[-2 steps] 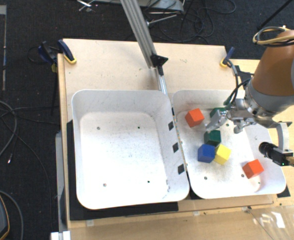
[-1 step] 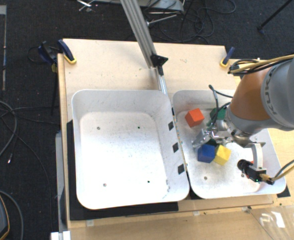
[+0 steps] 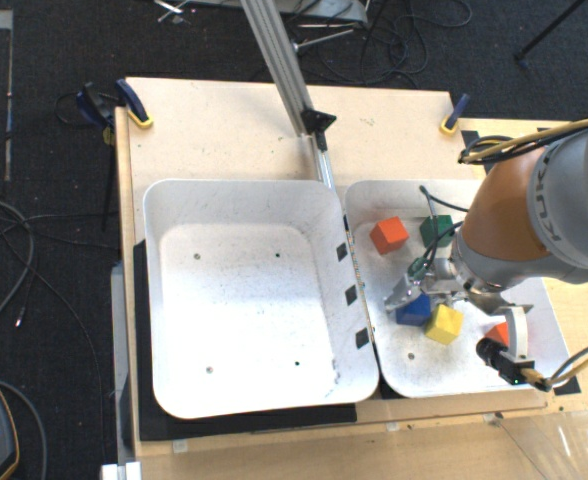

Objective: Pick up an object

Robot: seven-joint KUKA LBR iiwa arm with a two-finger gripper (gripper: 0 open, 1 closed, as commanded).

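In the right bin [image 3: 374, 203] lie an orange block [image 3: 389, 234], a green block [image 3: 436, 230], a blue block [image 3: 413, 311] and a yellow block [image 3: 444, 324]. My gripper [image 3: 414, 290] is low in the bin, directly over the blue block and just left of the yellow one. The grey arm with its orange band covers the bin's right side, and the wrist hides part of the blue block. A small red-orange piece [image 3: 498, 333] shows at the bin's right, next to the arm's hardware.
The left bin [image 3: 236, 298] sits beside the right one, split from it by a shared rim with black marks [image 3: 352, 293]. A metal pole [image 3: 279, 53] slants over the bench's back. Yellow-tipped clamps [image 3: 134, 106] hold the bench corners.
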